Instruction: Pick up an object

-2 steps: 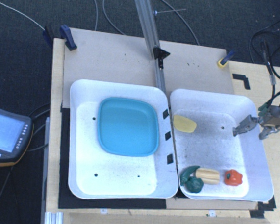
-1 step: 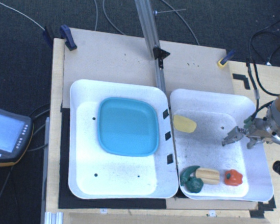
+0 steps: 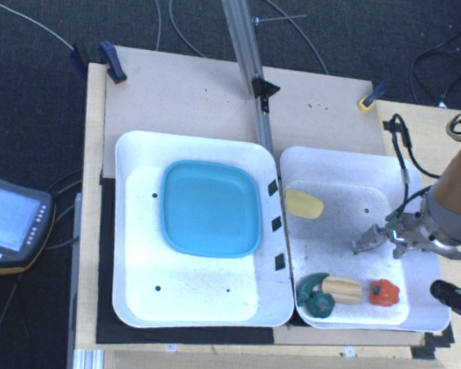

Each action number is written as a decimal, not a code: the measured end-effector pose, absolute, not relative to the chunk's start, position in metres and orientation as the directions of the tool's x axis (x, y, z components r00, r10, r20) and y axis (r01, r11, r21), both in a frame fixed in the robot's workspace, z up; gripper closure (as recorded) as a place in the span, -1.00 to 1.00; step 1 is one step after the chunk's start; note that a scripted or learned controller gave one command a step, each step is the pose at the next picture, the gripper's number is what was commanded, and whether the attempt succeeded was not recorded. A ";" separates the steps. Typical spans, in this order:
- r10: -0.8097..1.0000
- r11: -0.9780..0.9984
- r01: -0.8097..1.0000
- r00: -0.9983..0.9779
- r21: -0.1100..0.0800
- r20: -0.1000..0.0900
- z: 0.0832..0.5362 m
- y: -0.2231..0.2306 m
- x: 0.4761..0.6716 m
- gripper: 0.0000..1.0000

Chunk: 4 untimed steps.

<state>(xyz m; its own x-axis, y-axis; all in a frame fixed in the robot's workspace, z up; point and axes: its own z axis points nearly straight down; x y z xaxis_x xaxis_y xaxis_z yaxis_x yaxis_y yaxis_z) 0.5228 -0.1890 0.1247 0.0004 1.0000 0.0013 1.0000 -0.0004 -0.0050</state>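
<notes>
In the right bin (image 3: 336,178), a flat yellow piece (image 3: 303,204) lies near the left wall. Along the front wall sit a dark green item (image 3: 316,294), a tan cylinder (image 3: 342,289) and a small red vegetable (image 3: 383,292), close together in a row. My gripper (image 3: 381,244) hangs over the right half of this bin, above and a little behind the red vegetable. It is open, its fingers spread apart with nothing between them. The yellow piece is well to its left.
The left bin (image 3: 137,227) holds a square blue plate (image 3: 212,209). A metal pole (image 3: 246,35) slants down to the divide between the bins. A teach pendant (image 3: 4,223) lies off the bench at left. Cables (image 3: 404,148) trail near the arm.
</notes>
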 end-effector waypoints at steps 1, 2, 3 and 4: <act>1.000 0.000 1.000 0.000 -0.002 0.001 0.094 -0.189 0.522 -1.00; 1.000 0.000 1.000 0.000 0.001 0.000 0.106 -0.189 0.523 1.00; 1.000 0.000 1.000 0.000 0.005 -0.001 0.162 -0.185 0.516 1.00; 1.000 0.001 1.000 -0.001 0.004 -0.001 0.204 -0.184 0.516 1.00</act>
<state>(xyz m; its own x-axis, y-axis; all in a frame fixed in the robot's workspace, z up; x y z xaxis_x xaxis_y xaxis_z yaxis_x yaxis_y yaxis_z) 0.5163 -0.1844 0.2041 -0.0005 1.0000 -0.0010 1.0000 0.0005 0.0043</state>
